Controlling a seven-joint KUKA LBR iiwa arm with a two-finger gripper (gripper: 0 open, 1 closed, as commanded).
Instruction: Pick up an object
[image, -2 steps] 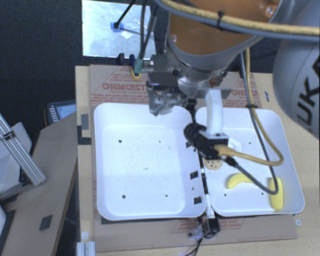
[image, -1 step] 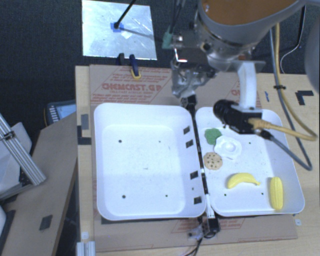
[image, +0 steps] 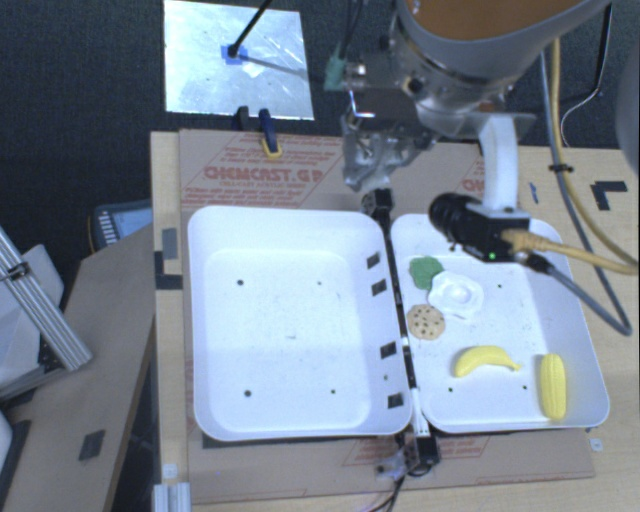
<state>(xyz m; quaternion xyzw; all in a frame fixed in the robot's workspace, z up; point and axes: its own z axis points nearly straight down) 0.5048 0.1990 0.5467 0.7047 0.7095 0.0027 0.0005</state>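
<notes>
Where the bins (image: 290, 225) meet, red "CHEMCAST" lettering (image: 262, 172) on cardboard behind.

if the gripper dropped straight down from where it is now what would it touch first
Probably the black divider strip at the far end between the two shallow white bins, not the toy food; the gripper hangs above there, though depth is unclear.

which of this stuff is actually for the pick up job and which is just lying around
For the job:
- banana
- corn cob
- cookie
- fried egg
- green piece
- right bin holding them all
- gripper, above the bins' far edge

Just lying about:
- left bin
- foil sheet behind the bench
- yellow clamp
</notes>
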